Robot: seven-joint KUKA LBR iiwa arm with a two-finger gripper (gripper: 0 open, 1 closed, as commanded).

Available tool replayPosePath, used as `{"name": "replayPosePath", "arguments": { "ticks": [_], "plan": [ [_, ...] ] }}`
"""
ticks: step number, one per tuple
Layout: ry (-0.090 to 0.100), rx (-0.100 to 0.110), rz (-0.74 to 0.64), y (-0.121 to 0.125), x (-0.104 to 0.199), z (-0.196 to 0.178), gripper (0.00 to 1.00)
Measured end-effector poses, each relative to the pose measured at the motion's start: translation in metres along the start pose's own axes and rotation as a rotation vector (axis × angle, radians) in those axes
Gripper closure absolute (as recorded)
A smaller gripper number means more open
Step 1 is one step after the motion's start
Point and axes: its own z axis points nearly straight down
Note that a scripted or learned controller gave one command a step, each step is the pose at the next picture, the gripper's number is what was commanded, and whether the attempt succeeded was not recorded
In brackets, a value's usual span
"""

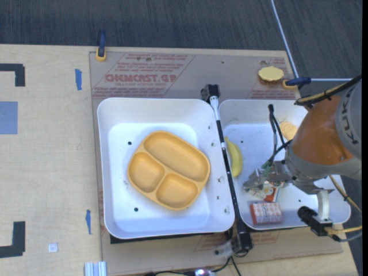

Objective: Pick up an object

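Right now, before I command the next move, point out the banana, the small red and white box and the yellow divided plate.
banana [234,158]: camera view, middle of its curved body, right bin's left wall.
small red and white box [266,213]: camera view, its top face.
yellow divided plate [175,157]: camera view, floor of its large upper compartment.

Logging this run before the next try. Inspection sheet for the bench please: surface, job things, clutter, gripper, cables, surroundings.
Surface: two white bins side by side on a cardboard sheet; left bin, right bin.
Job's things: yellow divided plate in the left bin; banana at the right bin's left wall; small red and white box near its front edge.
Clutter: yellow round piece on the cardboard behind the right bin.
Gripper: gripper low over the right bin, just above the box; grip state unclear.
Cables: black cables by the arm; more at the front edge.
Surroundings: wooden bench, dark carpet behind.
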Motion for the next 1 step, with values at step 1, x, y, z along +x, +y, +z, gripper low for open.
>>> {"name": "replayPosePath", "arguments": {
  "ticks": [1],
  "plan": [
    [-0.001,-0.004,0.000,0.0014,0.0001,-0.0100,1.00]
  ]
}}
